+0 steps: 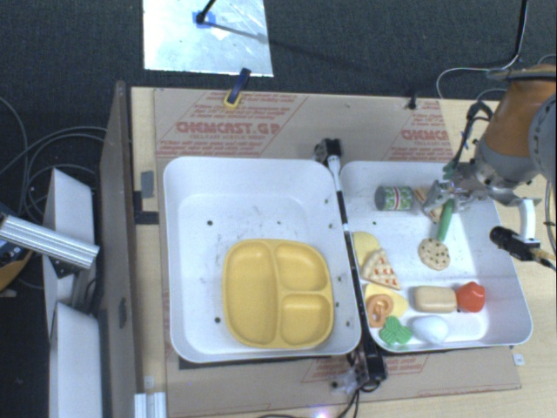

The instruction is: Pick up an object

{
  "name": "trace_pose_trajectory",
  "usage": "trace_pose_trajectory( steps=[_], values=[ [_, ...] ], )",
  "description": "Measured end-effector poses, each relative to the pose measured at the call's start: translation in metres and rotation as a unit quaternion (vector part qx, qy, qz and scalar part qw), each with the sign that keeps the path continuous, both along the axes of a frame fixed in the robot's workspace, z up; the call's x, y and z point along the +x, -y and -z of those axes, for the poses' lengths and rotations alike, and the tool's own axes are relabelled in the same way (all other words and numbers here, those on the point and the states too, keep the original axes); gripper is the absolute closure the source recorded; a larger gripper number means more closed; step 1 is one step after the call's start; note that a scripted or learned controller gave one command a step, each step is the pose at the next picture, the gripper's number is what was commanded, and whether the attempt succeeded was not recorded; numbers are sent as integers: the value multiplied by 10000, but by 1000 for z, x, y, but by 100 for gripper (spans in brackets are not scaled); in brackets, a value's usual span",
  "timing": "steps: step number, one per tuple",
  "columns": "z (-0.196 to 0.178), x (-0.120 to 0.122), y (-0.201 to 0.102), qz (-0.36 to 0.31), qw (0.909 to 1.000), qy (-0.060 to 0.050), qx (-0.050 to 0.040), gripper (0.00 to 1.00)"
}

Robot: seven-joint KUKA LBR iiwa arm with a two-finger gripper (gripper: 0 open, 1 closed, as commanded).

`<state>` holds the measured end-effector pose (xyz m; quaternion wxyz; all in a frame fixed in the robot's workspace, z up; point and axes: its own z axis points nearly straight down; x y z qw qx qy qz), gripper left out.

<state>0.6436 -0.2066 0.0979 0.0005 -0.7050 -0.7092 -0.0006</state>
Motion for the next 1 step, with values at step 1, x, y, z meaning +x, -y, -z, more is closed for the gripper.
trace_pose_trajectory(
  steps=[1],
  values=[
    [-40,-55,-24,27,10000,-4,-6,100]
  ],
)
